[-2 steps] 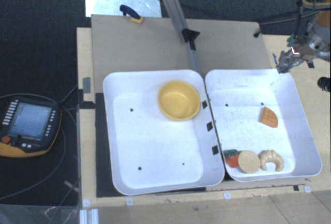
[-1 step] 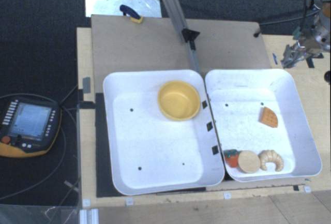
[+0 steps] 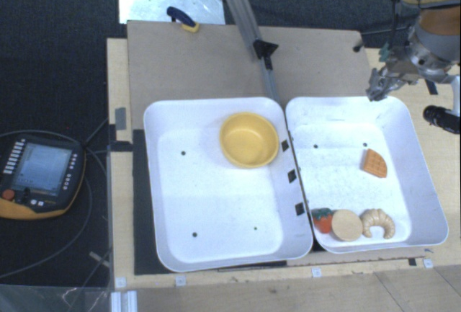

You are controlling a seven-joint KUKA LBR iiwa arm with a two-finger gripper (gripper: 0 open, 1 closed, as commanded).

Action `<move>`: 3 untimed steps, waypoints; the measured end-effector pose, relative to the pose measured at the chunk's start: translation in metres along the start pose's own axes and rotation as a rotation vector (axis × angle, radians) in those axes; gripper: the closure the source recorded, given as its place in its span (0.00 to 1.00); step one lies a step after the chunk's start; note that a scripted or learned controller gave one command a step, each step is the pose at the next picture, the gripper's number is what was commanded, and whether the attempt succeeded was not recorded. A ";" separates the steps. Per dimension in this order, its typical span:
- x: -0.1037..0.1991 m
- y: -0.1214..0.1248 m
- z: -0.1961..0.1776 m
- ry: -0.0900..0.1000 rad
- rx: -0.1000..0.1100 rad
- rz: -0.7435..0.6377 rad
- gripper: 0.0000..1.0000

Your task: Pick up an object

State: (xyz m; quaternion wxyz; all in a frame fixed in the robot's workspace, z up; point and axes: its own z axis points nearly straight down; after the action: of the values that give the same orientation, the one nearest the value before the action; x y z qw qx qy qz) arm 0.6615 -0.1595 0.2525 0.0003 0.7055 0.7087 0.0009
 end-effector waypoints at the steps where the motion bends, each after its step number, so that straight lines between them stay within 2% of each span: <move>1: 0.059 0.004 -0.001 0.000 0.000 0.000 1.00; 2: 0.112 -0.007 0.011 0.000 0.001 0.000 1.00; 3: 0.168 -0.003 0.018 0.000 0.001 0.001 1.00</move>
State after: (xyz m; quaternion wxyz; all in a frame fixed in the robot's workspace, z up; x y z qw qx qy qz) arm 0.6573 0.0083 0.2349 -0.0002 0.7058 0.7085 0.0007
